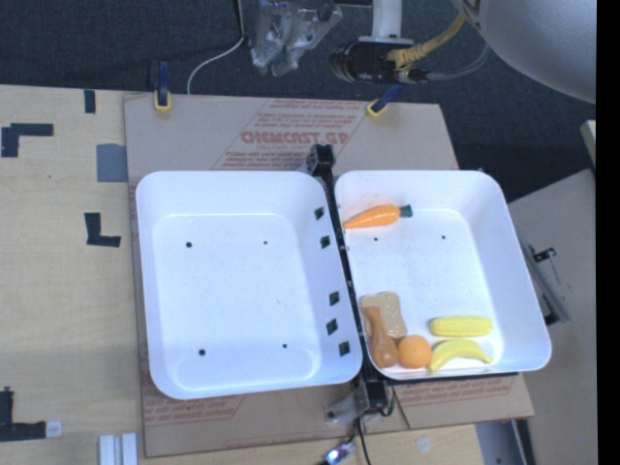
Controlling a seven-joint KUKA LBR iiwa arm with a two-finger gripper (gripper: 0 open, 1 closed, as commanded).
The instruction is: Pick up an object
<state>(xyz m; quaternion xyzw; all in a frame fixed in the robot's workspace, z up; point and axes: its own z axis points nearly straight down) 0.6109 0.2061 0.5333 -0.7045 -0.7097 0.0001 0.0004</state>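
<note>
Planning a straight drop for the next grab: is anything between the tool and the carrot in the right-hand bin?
Nothing visible. The tool hangs beyond the bins' far edge; the carrot lies alone, uncovered.

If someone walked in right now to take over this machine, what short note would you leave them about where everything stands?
Gripper: raised above the far edge of the bench, away from both bins, holding nothing visible.
Objects: all in the right white bin. Orange toy carrot near the divider at the far side. Tan bread-like piece, round orange ball, yellow corn cob and yellow banana grouped at the near edge.
Left white bin: holds no objects.
Done: nothing picked yet.
Left: lower onto one object, grasp, lift.
</note>
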